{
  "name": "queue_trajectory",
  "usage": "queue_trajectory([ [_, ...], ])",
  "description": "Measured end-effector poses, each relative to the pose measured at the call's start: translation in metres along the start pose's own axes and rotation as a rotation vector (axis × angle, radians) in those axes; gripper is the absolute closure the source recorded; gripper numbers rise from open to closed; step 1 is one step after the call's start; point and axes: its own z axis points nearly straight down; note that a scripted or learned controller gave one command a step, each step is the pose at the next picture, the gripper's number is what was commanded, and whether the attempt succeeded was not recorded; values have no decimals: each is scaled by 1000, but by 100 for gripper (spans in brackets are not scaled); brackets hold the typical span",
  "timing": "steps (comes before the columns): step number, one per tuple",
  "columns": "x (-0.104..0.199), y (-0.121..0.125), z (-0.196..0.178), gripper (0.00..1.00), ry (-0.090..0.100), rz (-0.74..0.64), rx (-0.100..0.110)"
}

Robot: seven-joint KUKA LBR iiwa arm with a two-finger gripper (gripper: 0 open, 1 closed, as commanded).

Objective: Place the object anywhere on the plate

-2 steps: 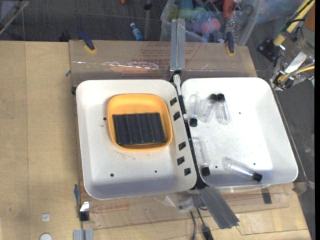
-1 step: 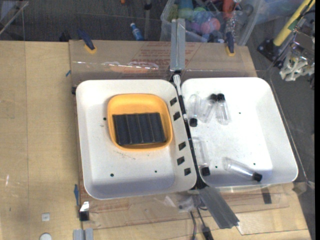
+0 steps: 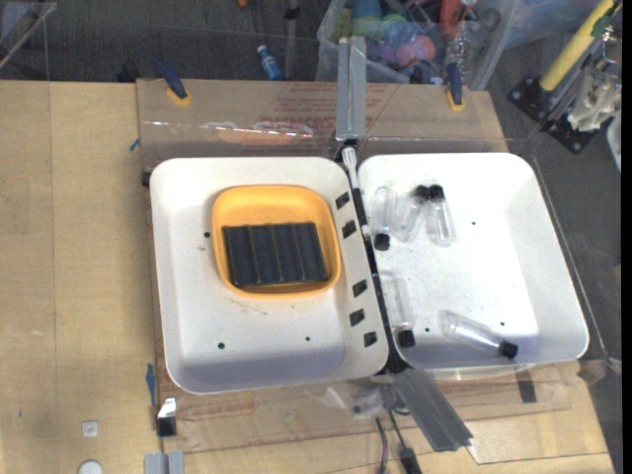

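An orange-yellow plate [image 3: 272, 201] with rounded corners sits in the left white bin [image 3: 188, 344], toward its back. A black ribbed rectangular object [image 3: 275, 255] lies flat on the plate, covering its front half and reaching the front rim. In the right white bin [image 3: 513, 181] lie several clear vials with black caps. Two of them [image 3: 434, 212] are near the back, one [image 3: 477, 335] lies at the front, and another [image 3: 397, 309] rests against the left wall.
The two bins meet at a central ridge with several black clips [image 3: 355, 260]. A clear tub of colourful toys [image 3: 415, 13] stands behind the bench. Bare wooden bench top [image 3: 69, 265] lies left of the bins.
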Motion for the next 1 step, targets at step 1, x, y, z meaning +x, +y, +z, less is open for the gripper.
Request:
queue_trajectory([
  [1, -2, 0, -76, 100, 0, -286, 0],
])
